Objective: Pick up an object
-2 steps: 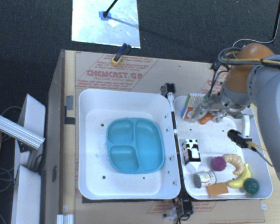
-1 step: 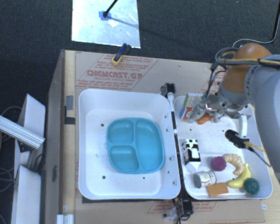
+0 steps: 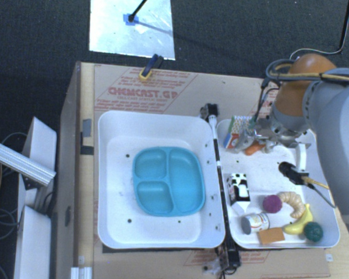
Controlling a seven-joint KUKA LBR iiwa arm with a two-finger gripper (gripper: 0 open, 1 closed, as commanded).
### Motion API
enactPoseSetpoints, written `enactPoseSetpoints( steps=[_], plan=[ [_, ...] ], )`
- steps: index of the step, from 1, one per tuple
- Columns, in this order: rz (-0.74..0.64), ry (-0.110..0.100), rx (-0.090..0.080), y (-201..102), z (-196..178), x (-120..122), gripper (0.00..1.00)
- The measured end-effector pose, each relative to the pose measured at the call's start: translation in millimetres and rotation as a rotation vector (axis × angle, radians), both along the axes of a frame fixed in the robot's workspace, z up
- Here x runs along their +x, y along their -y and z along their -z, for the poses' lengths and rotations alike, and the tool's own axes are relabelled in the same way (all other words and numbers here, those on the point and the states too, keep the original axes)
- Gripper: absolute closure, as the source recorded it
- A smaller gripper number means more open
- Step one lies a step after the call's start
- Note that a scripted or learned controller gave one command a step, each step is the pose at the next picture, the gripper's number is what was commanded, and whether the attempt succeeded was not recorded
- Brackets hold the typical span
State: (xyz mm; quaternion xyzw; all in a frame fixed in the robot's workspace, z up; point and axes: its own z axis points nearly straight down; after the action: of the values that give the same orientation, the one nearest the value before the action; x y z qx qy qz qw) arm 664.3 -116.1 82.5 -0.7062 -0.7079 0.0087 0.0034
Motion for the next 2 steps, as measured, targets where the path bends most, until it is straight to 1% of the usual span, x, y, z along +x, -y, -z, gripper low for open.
enactPoseSetpoints(
  steps=[1,2],
  plan=[
    [0.000,-0.002,-0.001,-6,0,-1,0.00],
    [0.000,-0.005,-0.001,-19,1,-1,0.00]
  ],
)
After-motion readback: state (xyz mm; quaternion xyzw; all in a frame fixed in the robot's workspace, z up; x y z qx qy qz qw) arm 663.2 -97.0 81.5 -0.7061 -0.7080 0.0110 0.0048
